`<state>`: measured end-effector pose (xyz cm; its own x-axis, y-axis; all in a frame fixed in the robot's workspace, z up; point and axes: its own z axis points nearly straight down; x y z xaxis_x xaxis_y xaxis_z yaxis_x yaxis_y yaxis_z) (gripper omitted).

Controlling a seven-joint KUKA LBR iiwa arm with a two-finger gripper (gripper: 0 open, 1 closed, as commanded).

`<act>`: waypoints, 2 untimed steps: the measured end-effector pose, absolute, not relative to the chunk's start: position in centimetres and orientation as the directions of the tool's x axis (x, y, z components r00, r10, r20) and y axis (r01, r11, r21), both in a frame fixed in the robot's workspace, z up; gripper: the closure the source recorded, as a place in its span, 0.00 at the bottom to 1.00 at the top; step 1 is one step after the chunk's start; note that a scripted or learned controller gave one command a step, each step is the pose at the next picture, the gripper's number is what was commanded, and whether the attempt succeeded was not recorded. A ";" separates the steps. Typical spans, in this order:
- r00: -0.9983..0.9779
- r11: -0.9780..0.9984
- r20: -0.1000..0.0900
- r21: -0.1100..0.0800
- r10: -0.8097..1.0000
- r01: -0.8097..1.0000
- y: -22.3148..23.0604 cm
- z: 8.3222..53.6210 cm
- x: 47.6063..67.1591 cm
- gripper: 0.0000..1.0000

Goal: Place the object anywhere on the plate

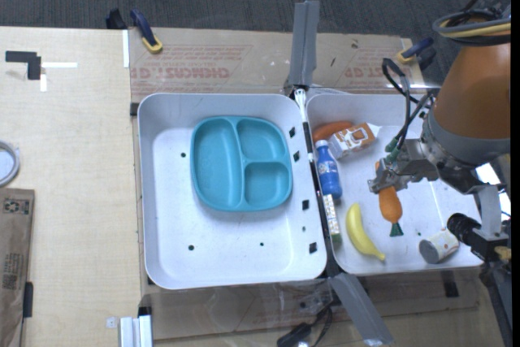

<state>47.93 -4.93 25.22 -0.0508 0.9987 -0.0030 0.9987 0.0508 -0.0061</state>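
Blue plate (pixel 241 164) alone in left bin (pixel 162 248)

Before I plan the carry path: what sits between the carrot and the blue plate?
In the camera view, the banana, the blue bottle and the bins' shared walls lie between the carrot and the plate.

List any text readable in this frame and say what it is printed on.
Red lettering on the cardboard sheet behind the bins: upside down, too blurred to quote.
Label on the blue bottle: too small to read.
Print on the small carton: too small to read.
Mark on the brown paper bag: a symbol, no readable words.
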 end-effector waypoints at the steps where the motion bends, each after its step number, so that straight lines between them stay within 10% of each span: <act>1: 0.202 -0.202 -0.005 -0.006 0.979 0.979 -5.3 26.2 49.6 1.00; 2: 0.230 -0.230 -0.005 -0.008 0.973 0.973 2.7 19.5 54.6 1.00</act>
